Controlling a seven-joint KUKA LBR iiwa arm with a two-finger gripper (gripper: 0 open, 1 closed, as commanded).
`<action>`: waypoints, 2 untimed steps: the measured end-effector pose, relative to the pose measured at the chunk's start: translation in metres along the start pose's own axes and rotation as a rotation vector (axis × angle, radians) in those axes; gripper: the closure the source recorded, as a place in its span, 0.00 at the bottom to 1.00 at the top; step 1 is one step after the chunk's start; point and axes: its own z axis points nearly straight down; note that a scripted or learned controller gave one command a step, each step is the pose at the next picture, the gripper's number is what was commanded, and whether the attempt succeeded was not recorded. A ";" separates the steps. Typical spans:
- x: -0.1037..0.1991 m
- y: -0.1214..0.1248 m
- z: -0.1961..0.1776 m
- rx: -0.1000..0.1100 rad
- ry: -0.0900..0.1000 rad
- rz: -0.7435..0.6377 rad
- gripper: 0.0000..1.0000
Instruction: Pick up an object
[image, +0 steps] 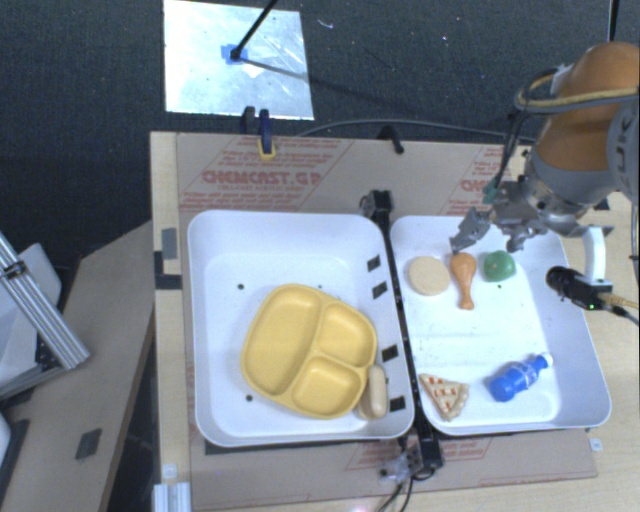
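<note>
Hovering above the right bin (575, 395), the gripper (494, 235) spreads its 2 fingers wide over the drumstick (464, 278), holding nothing.

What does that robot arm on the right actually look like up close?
The arm is a rounded grey body with a broad orange band above the wrist. It ends in a small grey metal gripper with two thin dark fingers. Thin dark cables loop around its upper part.

Two smooth white plastic bins (300, 235) sit on a matt cardboard-lined surface (300, 170). A glossy yellow plastic tray (310, 350), a shiny blue plastic bottle (517, 377) and a crinkled metallic foil sheet (235, 60) catch the light.
</note>
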 end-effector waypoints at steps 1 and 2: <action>0.000 0.002 -0.007 -0.013 -0.001 -0.002 0.00; -0.004 -0.007 0.046 -0.008 -0.001 0.000 0.00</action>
